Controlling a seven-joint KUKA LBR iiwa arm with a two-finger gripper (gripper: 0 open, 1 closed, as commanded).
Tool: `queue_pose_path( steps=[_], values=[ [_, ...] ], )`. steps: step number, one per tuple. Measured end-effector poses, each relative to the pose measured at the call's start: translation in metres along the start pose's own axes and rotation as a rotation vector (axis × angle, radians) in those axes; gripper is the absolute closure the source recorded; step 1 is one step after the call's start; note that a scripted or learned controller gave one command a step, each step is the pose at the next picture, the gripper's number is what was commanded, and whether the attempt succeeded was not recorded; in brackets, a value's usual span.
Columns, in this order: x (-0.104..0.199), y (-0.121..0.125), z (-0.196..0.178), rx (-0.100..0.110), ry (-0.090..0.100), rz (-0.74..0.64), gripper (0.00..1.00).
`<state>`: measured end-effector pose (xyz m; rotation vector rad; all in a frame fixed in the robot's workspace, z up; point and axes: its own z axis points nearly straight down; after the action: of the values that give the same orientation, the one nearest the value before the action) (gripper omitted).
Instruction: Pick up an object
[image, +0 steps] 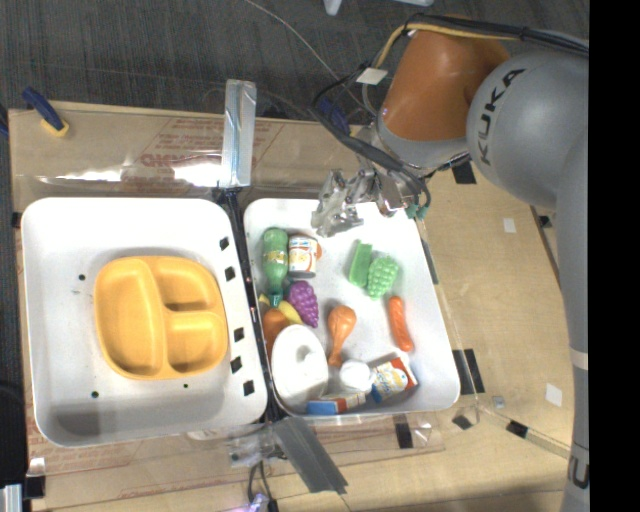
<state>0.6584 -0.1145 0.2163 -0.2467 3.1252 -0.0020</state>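
My gripper (338, 213) hangs over the back edge of the right bin (432, 300), its metal fingers pointing down and spread, with nothing between them. Just below it lie a small can (302, 254) and a green bottle (274, 254). A green block (359, 263) and a knobbly green toy (382, 276) sit to the right of these. Further forward are purple grapes (304, 302), an orange drumstick (340, 327), a carrot (401, 322), a white tape roll (299, 364) and a small milk carton (392, 379).
The left bin (60, 250) holds a yellow divided tray (160, 315). The arm's grey and orange body (470, 90) looms over the bench's back right corner. A strip of silver tape (239, 130) stands behind the gap between the bins.
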Motion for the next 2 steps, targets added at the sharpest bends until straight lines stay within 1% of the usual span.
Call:
queue_pose_path(
  steps=[1,2],
  values=[
    [0.018,-0.075,-0.007,0.002,0.001,-0.174,1.00],
    [0.008,-0.043,-0.006,-0.002,0.004,-0.281,1.00]
  ],
)
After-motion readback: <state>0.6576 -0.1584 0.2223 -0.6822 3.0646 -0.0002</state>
